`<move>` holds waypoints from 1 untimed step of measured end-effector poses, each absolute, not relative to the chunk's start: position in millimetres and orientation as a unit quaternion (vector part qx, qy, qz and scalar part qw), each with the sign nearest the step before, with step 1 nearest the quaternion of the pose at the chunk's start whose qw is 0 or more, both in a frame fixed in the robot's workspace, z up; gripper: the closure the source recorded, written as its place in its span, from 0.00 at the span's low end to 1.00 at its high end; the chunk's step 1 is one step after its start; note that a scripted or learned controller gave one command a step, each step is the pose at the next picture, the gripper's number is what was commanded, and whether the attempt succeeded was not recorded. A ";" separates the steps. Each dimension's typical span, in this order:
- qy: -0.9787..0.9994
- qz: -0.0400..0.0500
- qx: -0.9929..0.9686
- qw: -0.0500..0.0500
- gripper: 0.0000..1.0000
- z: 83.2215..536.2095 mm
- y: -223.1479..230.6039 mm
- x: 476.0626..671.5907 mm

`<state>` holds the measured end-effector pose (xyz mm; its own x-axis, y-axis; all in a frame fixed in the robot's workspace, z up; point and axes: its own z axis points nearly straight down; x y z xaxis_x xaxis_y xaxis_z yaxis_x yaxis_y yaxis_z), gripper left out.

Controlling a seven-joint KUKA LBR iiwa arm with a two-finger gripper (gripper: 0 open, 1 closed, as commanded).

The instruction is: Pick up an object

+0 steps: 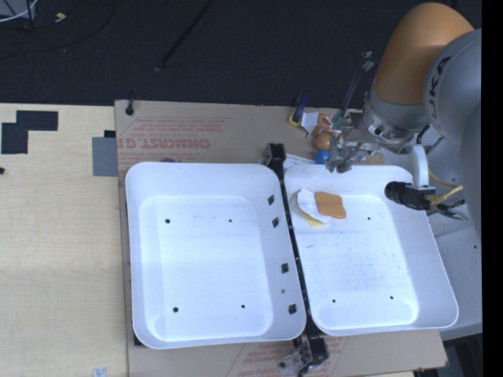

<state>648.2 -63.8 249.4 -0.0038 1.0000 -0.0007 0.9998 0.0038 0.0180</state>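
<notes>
An orange-tan flat object (330, 205) lies in the right bin (377, 289), near its far left corner. It rests on a white and yellow piece (306, 208) that sticks out to its left. My gripper (343, 163) hangs above the right bin's far rim, up and to the right of the orange object and apart from it. I see nothing between its fingers.
The left bin (206, 320) sits beside the right one, with a black clip strip (284, 234) between them. Small items (318, 136) lie on the cardboard behind the right bin. A black part of the arm (405, 194) overhangs the bin's right side.
</notes>
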 end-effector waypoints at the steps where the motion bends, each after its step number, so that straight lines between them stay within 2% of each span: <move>1: 0.709 0.000 0.705 -0.003 1.00 219.8 12.1 643.4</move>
